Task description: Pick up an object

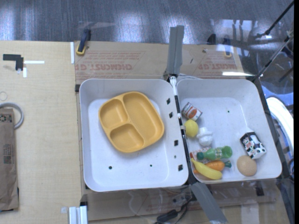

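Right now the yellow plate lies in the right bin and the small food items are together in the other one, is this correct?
Not quite. The camera view shows the yellow plate in the left bin, not the right. The small food items, such as the banana and lemon, are together in the right bin.

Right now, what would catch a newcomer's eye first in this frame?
The yellow divided plate lying alone in the left bin stands out most. Next comes the clutter along the right bin's left and near sides: a can, lemon, green bottle, banana, carrot, an egg and a cow-print carton.
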{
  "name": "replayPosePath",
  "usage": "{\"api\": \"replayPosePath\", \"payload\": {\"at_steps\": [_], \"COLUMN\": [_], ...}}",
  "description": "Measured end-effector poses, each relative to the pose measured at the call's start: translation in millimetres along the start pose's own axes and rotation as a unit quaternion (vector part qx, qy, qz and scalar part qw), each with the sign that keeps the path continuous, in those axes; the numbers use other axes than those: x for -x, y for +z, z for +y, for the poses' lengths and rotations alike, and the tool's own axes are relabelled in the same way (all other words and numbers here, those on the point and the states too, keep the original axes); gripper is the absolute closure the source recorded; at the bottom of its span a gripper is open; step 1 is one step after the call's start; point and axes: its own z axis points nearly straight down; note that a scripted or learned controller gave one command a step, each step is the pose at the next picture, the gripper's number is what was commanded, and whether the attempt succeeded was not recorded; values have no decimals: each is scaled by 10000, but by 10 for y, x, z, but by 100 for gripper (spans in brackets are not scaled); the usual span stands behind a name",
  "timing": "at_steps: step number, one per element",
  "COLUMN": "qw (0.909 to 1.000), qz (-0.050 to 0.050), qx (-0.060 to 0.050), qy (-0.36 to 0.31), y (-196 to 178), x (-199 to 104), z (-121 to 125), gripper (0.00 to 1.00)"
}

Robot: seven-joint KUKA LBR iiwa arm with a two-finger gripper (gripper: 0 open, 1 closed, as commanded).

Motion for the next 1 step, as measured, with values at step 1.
{"api": "replayPosePath", "payload": {"at_steps": [1], "qw": [10000], "qz": [-11], "qx": [-11], "qy": [-14], "y": [-78], "x": [-7], "z": [15], "gripper": [100]}}
